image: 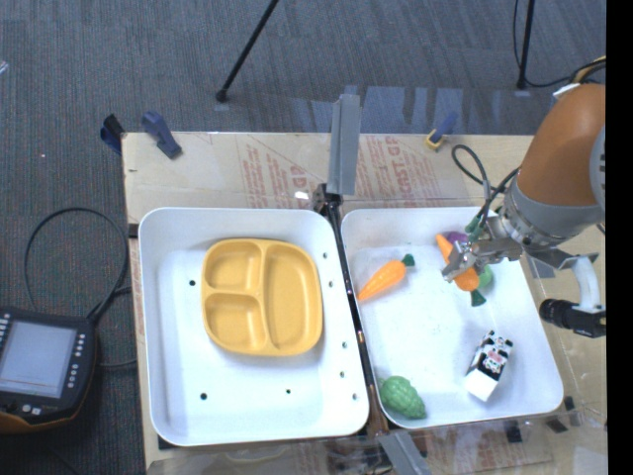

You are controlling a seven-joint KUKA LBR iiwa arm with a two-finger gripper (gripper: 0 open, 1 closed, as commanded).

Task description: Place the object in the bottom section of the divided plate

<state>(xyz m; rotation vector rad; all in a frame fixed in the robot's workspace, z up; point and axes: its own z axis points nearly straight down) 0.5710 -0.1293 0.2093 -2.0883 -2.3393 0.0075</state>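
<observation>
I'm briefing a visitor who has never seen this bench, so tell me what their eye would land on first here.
First the yellow divided plate, lying alone in the left bin. Next the arm's orange band at the right edge, with the gripper low over the right bin, close by a small carrot. Scattered in that bin are a larger toy carrot near the divider, a green leafy vegetable at the front, and a cow-patterned carton.

You see the bench point(247, 161) mid-frame, carrying the left bin point(168, 364) and the right bin point(435, 359) side by side.
</observation>
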